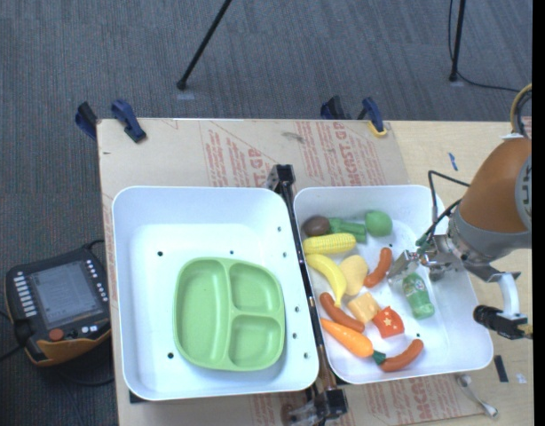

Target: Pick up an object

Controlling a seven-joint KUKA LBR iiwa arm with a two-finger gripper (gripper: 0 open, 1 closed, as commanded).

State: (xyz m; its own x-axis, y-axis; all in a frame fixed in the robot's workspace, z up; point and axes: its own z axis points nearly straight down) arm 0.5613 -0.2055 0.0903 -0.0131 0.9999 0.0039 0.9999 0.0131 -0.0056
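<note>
The right bin (459, 349) holds several toy foods. Among them are a corn cob (330, 244), a banana (327, 273), a green vegetable (372, 223), a brown round piece (315, 226), a carrot (348, 337), a red piece (388, 322) and a green bottle (420, 297). My gripper (413, 269) is low inside this bin, right above the top end of the green bottle and just right of an orange sausage (377, 267). The wrist covers the bin's right wall. Nothing is visibly lifted.
The left bin (148, 229) holds a green divided plate (228, 313). A black clamp (284, 177) sits where the two bins meet at the back. A handheld controller (55, 302) lies left of the bench. Blue clamps (128, 118) grip the bench's far edge.
</note>
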